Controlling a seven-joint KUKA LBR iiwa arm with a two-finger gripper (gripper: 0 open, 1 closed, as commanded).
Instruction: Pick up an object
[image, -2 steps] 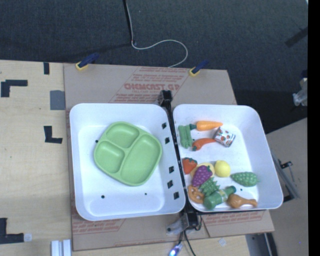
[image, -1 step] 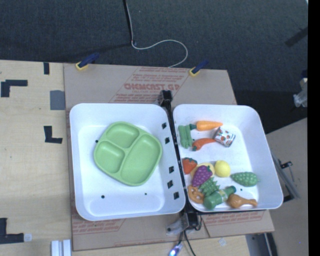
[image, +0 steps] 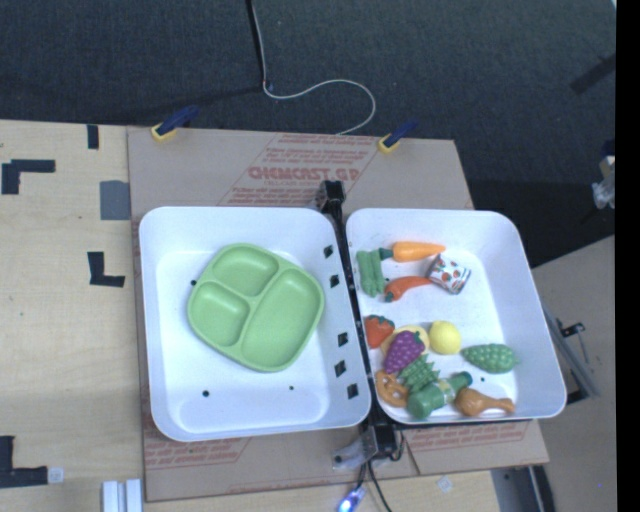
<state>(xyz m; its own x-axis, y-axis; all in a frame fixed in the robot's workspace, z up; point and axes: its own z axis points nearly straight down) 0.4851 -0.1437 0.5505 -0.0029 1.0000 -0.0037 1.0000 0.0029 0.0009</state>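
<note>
The right bin (image: 520, 262) holds several toy foods. An orange carrot (image: 415, 250) lies at the back beside a green pod (image: 369, 272) and a red-orange pepper (image: 406, 287). A small white can with red spots (image: 449, 273) rests near them. Toward the front lie a red tomato (image: 378, 330), purple grapes (image: 402, 351), a yellow lemon (image: 444, 338), a bumpy green piece (image: 488, 357), a green vegetable (image: 428, 394) and a brown drumstick (image: 482, 403).
The left bin (image: 165, 300) carries a green divided plate (image: 256, 306). Both bins sit on a cardboard sheet (image: 290, 170) clipped at its back corners. A white cable (image: 300, 90) loops over the dark floor behind.
</note>
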